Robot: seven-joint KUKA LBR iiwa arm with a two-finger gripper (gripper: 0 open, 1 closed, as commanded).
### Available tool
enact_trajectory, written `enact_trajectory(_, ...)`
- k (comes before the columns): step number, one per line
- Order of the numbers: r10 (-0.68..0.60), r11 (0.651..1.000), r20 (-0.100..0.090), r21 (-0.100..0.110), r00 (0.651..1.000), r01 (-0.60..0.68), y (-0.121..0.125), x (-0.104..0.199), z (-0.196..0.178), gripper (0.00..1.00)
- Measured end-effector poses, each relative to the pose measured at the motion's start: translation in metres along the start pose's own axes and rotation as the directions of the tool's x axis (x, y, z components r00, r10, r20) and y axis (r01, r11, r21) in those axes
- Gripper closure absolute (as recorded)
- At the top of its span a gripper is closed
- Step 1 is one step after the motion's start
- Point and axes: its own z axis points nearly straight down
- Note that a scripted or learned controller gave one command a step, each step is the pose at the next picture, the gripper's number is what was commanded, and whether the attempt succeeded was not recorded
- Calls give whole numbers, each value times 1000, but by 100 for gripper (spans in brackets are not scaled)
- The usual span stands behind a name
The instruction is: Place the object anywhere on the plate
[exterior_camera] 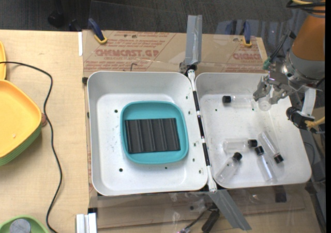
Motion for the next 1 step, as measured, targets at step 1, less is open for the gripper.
enact_trajectory(1, 0, 1000, 0, 0, 1000, 0, 0, 0, 0, 0)
